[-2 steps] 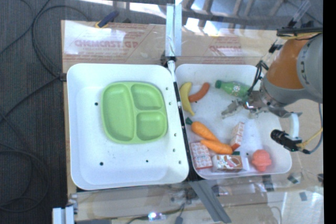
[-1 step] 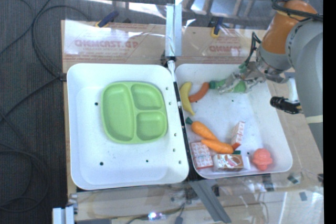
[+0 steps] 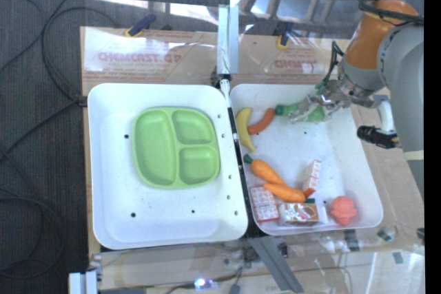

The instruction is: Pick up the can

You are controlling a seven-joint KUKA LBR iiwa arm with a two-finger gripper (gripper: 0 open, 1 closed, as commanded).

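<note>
One end effector (image 3: 308, 109) blurs over a green item (image 3: 286, 109) in the right bin (image 3: 358, 169); its opening is unreadable.

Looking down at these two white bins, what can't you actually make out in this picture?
- Camera view: the green item under the gripper is partly covered by it and blurred, so I cannot tell whether it is the can.
- Camera view: print on the small cartons at the near edge of the right white bin is too small to read.
- Camera view: the grey arm is cut off by the right edge.
</note>
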